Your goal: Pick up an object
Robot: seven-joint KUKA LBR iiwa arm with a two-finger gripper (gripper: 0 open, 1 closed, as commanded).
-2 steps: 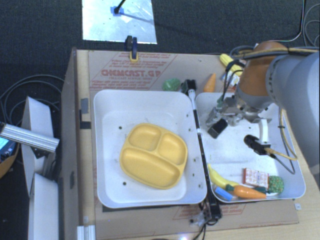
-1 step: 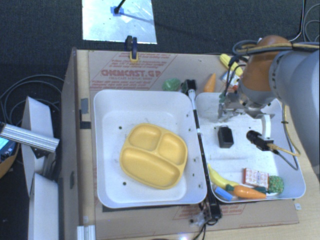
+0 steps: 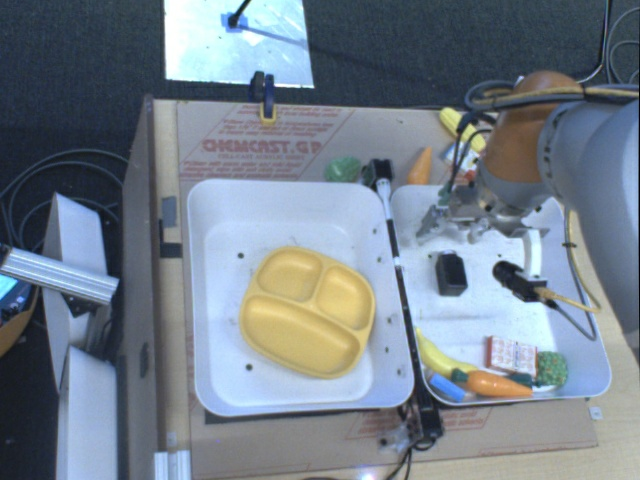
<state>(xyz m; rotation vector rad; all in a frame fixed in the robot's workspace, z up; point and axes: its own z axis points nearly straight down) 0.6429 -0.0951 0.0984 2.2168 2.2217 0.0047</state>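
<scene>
Pincer [image 3: 455,230] hangs over the back-left part of the right bin, metal prongs spread wide w/ nothing between them.

Left to right:
- Left bin [image 3: 215,268]: shallow white plastic, rounded corners. It holds 1 yellow plate [image 3: 308,311], glossy, w/ 3 compartments (2 small at the back, 1 long at the front).
- Behind the bins, on the brown printed card over the counter [image 3: 300,128]: 1 green lump [image 3: 343,170], blurred, and 1 orange cone [image 3: 420,166], prob. a toy carrot; lower end hidden by the bin rim.
- Right bin [image 3: 580,358], same make. 1 black block [image 3: 451,273], matte, boxy, lies just in front of the pincer, not touching.
- Its front edge holds a cluster: 1 banana [image 3: 440,356], curved, smooth; 1 blue piece [image 3: 447,388], small, partly under the others, can't ID; 1 carrot [image 3: 495,383], orange w/ green end; 1 red-and-white box [image 3: 512,354], flat, print too small to read; 1 green knobbly item [image 3: 551,368], bumpy, can't tell what.
</scene>
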